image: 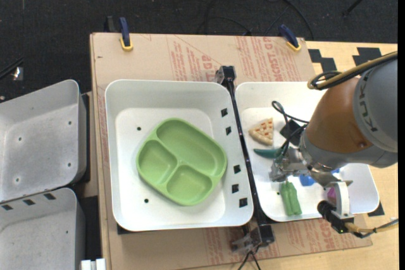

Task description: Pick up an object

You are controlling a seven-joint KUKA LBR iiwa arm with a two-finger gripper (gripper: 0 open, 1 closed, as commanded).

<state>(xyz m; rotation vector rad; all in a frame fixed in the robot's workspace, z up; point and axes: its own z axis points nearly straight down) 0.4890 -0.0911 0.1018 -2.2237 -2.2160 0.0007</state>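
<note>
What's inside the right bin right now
In the right bin: a pizza slice toy, a teal piece, a green stick-like object, something blue. The arm covers the rest.

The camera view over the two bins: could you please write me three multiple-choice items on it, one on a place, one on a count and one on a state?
1. Where does the green divided plate lie?
A. in the left bin
B. in the right bin
C. on the cardboard

2. How many compartments does the plate have?
A. two
B. three
C. five

3. How does the pizza slice toy lie?
A. under the plate
B. flat and apart from the arm, in the right bin
C. stacked on the green stick

Key:
1 A, since the plate rests on the floor of the left bin.
2 B, since ridges split it into three wells.
3 B, since the slice lies alone on the floor of the right bin, above the pincer and the green stick.
</note>
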